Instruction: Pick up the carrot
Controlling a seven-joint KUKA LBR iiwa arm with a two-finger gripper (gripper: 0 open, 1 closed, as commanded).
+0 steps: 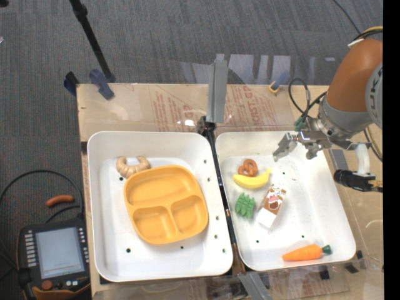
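There are two white bins side by side on the surface (156,108): the left bin (100,199) and the right bin (325,217). The left bin holds two things: one orange tray (165,204) with three compartments, and one small croissant (132,164) that touches the tray's upper left corner. The right bin holds five things. One carrot (306,252), orange with a green end, lies near the bin's lower right corner, well apart from the others. One pretzel (248,167) lies just above one banana (252,180), touching it or nearly so. Below the banana lies one green toy (245,205), and beside it one small carton (272,207), tilted. One gripper (299,144) hangs over the upper right part of this bin, far from the carrot; its fingers are spread apart and nothing is between them. The surface is a bench covered with brown cardboard, and a grey bar (218,95) stands up at the back between the bins. The floor (187,30) is dark grey carpet. At the lower left one pendant (56,254) with a screen lies on the floor, with a black cable (25,186) looping above it. One black tripod leg (87,33) crosses the upper left.
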